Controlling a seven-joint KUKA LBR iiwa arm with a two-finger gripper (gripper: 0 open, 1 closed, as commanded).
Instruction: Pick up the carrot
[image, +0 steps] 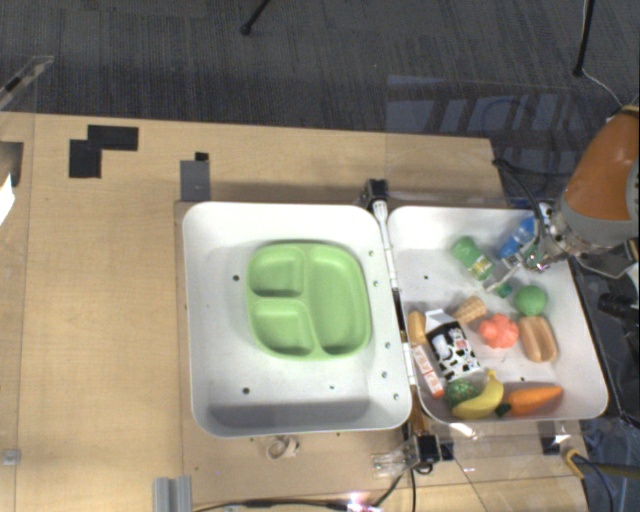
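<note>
Orange carrot (534, 399) touching banana (481, 400), hot dog (538, 338) near, fingers (532, 252) well apart, spread unclear

Single fixed camera mounted above the bench (90, 330), looking down at a slant from moderate height. Both white bins lie in frame, left bin (215, 400) and right bin (590, 375), with dark floor (300, 60) along the top edge.
</note>
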